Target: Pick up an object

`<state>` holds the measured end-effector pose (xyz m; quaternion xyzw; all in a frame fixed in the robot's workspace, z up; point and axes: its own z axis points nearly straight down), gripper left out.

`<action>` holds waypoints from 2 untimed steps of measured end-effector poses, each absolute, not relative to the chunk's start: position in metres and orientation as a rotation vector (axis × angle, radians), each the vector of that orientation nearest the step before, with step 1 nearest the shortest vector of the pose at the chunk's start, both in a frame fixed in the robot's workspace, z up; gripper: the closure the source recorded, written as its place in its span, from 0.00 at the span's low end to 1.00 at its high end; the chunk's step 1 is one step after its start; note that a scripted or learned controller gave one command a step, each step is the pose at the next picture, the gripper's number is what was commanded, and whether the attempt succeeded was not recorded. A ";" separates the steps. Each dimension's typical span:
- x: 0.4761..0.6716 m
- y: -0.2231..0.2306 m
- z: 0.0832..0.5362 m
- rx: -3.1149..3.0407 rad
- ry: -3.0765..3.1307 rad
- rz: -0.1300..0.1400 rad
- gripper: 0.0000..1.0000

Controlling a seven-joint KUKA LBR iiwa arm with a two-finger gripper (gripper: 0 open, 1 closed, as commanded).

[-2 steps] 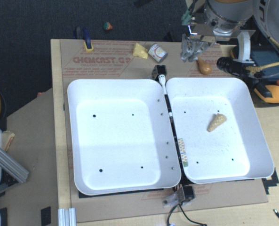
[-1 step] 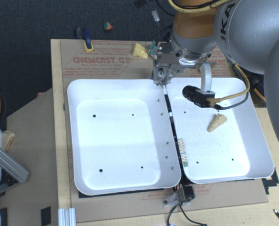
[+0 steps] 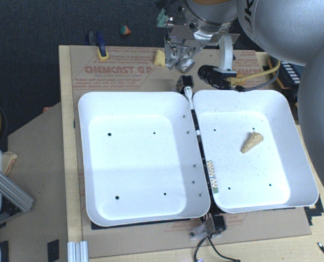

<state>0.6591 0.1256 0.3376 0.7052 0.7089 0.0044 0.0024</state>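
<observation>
A small tan, cone-shaped object lies in the right white bin, toward its upper right. My gripper hangs high above the bench's back edge, over the gap between the two bins and well away from the tan object. Nothing is visible between its fingers.
The left white bin sits beside the right one, with a black hinge strip between them. A blue and yellow clamp grips the board's back edge. A small colourful thing lies on the dark floor behind.
</observation>
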 end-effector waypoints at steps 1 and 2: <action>0.664 0.169 0.289 2.220 2.230 -0.007 1.00; 0.645 0.116 0.344 2.224 2.213 0.006 1.00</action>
